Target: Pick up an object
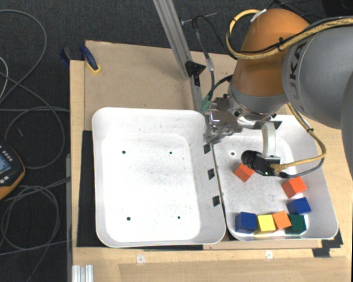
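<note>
Seemingly free, the orange cube [243,172] lies near the wrist [256,105].

— Left bin [147,165], right bin [261,198]?
— White plastic, smooth, dull sheen, finely speckled grey.
— Bench [138,67]?
— Pale board, wood-like, matt.
— Blocks [243,172]?
— Smooth; painted or plastic, hard to tell.
— Band [266,42]?
— Glossy orange shell. Arm [335,73]: grey, smooth satin. Pole [172,27]: bare brushed metal. Floor [29,63]: dark rough carpet.

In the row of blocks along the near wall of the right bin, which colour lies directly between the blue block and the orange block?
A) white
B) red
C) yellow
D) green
C: the yellow block sits between the blue block and the orange block in the right bin.
</note>
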`<state>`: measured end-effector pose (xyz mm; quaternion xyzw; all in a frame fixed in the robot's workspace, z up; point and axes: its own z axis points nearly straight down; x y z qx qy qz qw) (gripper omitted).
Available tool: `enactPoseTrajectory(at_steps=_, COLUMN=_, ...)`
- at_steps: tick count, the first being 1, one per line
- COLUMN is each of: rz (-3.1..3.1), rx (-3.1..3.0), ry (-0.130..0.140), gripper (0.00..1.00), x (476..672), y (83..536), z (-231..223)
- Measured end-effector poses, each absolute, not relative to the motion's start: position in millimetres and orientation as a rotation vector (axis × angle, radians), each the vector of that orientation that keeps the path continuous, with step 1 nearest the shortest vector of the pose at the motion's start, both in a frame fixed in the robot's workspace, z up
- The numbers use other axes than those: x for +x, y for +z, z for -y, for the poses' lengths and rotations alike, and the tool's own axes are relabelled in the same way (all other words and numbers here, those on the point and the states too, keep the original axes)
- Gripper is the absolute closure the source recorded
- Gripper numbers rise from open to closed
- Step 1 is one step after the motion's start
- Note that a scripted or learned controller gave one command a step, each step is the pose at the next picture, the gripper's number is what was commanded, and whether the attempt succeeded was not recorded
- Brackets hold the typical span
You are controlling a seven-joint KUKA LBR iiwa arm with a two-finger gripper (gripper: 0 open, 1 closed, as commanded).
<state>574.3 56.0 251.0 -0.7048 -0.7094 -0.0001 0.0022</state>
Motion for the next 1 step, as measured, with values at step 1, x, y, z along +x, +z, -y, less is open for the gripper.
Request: enactPoseTrajectory(at_steps=1, rz=2.224, rx=-2.211, ry=0.004, gripper=1.00, x=537.5, y=242.4, z=-95.6)
